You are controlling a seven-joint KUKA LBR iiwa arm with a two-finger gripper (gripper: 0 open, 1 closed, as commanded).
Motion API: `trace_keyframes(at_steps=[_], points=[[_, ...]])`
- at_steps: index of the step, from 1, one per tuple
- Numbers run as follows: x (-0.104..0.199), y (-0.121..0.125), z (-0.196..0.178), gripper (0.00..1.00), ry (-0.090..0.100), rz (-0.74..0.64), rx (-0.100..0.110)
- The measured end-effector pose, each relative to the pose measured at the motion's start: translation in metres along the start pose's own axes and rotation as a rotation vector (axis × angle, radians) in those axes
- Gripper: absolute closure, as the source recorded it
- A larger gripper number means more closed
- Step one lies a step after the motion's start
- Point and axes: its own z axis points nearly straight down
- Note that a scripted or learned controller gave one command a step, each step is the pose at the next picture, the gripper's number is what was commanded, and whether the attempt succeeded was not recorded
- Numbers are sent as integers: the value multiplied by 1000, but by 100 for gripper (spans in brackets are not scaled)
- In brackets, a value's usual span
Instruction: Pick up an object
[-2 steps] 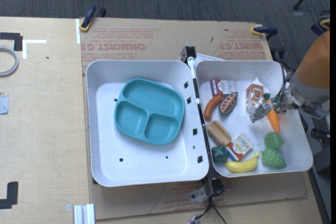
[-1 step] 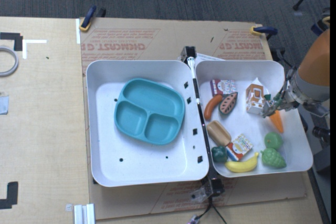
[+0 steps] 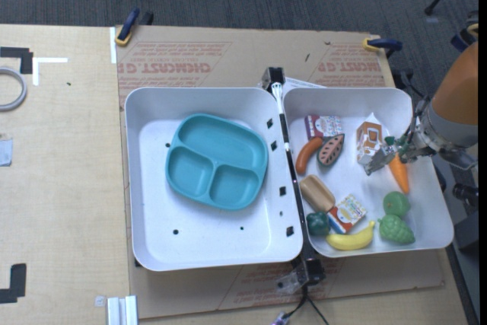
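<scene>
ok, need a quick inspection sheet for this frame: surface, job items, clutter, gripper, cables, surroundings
surface: cardboard sheet on a wooden bench, bearing two white bins side by side.
job's things: right bin holds a hot dog, bread roll, carrot, banana, two green vegetables, small packets.
clutter: left bin holds a teal divided plate.
grippers: gripper low over the right bin beside the carrot; finger state unclear.
cables: dark cable at the bins' near edge.
surroundings: dark carpet; blue-yellow clamps at the cardboard's far corners; tape roll at left.
</scene>
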Motion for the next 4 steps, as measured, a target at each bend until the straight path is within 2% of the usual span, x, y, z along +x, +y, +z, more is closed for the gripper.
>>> trace_keyframes(at_steps=[1,2,3,4], points=[[-1,0,-10,100,-1,2,-1],[0,1,-10,0,-1,2,-1],[10,18,24,0,8,-328,6],[9,19,14,100,6,-325,4]])
